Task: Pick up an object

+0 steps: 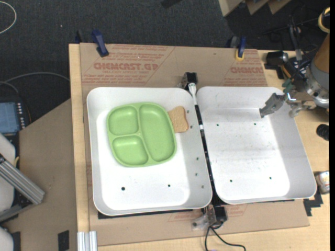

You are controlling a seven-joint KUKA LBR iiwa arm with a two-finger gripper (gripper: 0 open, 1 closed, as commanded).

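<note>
Bright even overhead light, soft shadows, mild blur, slight grain.

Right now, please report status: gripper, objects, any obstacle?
Gripper over right bin, upper right area, nothing between its fingers. Green divided plate and tan sponge-like piece lie in left bin, touching. Nothing lies between gripper and them.

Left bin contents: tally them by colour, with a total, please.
Green: 1, the divided plate
Tan: 1, the toast-like slice touching the plate's right rim
Total: 2, both in the left bin
</note>
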